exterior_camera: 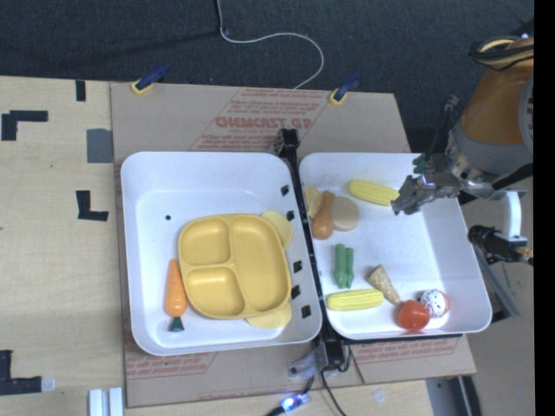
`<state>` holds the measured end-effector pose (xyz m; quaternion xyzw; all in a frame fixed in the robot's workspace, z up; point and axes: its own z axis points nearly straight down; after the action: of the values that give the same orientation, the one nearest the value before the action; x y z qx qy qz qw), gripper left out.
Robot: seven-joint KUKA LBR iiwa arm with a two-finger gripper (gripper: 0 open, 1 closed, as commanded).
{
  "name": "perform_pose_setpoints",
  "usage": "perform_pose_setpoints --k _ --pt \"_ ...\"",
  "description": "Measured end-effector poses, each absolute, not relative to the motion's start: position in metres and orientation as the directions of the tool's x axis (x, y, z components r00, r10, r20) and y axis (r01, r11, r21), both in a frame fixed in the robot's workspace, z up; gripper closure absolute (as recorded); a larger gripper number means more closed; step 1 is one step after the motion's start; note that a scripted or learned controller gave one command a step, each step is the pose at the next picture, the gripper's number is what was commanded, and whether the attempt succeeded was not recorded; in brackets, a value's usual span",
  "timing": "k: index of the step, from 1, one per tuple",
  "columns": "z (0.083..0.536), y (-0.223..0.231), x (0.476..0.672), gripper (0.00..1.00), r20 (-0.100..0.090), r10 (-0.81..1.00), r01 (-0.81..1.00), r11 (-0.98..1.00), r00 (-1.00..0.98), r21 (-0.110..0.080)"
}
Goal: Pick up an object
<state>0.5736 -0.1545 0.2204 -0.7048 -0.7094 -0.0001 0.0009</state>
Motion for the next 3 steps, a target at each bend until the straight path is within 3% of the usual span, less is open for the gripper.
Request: perform_pose_setpoints --k 2,3 --pt "0.227 -0.067 0.634 1.0 0.002 1.0 1.0 0.006 -0.006 0.001" --pt "0.223 -0.03 0.649 1.0 0.001 1.0 1.0 0.005 -0.005 -0.001"
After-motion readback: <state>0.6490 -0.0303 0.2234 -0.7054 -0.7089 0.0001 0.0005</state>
